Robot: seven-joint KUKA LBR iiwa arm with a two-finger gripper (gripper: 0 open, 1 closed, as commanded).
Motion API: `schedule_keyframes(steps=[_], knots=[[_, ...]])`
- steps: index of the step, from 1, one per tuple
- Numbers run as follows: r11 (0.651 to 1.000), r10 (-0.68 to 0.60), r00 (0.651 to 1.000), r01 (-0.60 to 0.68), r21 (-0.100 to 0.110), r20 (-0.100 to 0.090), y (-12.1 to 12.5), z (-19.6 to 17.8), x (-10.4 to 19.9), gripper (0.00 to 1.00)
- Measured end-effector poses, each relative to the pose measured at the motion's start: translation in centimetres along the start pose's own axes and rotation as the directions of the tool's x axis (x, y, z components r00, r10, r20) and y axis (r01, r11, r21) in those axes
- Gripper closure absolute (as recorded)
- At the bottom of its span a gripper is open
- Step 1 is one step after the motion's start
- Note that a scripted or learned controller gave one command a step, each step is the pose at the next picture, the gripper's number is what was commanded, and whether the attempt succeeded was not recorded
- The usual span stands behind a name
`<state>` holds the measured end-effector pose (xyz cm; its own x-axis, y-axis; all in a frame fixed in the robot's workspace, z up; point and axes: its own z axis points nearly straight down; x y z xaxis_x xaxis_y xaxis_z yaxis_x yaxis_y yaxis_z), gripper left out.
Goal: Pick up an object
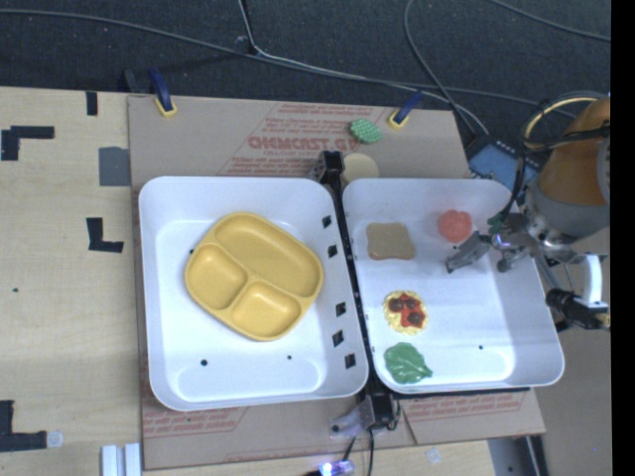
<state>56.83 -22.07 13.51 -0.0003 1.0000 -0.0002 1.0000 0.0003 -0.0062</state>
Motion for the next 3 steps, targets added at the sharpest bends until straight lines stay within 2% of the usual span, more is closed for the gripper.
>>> schedule_keyframes(steps=[1,2,3], knots=[[1.0,-0.001,1.0,0.001,-0.008,0.003,0.1,5.1,0.0,0.0],[1.0,-0.002,1.0,0.002,-0.012,0.005,0.2,3.8,0.0,1.0],[1.0,-0.001,1.0,0.001,-0.012,0.002,0.2,-2.6,0.0,1.0]])
